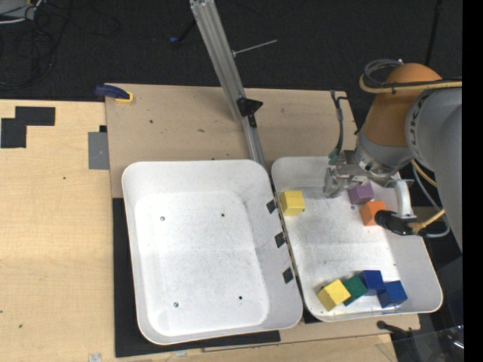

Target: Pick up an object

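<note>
In the right bin [332,240], a yellow cube [292,202] lies near the left wall. A purple block [361,192] and an orange block [371,213] sit at the bin's upper right, right beside my gripper [336,184]. The gripper hangs low over the bin's far end, just left of the purple block, with nothing seen between its fingers. At the bin's front lie a yellow block [332,293], a green block [354,287] and two blue blocks [382,288], bunched together.
The left bin [143,187] stands beside the right one, joined by black clips [279,238]. A slanted aluminium rail [226,74] rises behind the bins. The grey arm with its orange band [396,104] fills the right side.
</note>
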Available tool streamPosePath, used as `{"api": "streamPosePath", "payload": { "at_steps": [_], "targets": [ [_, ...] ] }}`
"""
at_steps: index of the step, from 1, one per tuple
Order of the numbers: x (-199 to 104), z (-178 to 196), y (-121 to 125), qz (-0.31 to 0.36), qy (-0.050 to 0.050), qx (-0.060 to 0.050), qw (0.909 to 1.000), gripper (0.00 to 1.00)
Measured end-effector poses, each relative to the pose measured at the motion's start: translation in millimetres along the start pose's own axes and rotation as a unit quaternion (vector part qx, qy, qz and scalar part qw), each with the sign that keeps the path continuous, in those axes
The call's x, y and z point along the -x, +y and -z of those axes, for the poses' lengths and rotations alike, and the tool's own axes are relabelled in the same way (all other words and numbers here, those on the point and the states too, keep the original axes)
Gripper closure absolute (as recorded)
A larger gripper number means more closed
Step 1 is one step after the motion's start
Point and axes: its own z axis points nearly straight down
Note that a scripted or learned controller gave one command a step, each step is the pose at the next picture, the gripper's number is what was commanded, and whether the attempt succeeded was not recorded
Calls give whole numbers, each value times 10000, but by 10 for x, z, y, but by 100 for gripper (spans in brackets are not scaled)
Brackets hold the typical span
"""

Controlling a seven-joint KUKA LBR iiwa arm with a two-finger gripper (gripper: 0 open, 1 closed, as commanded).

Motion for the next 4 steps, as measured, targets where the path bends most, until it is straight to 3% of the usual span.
{"api": "streamPosePath", "payload": {
  "at_steps": [2, 3, 4],
  "targets": [
    [-36, 1019, 1, 21, -6, 38, 10000, 100],
    [-28, 1143, 2, 27, -1, 15, 10000, 100],
    [-452, 1172, -124, 13, 8, -3, 10000, 100]
  ]
}}
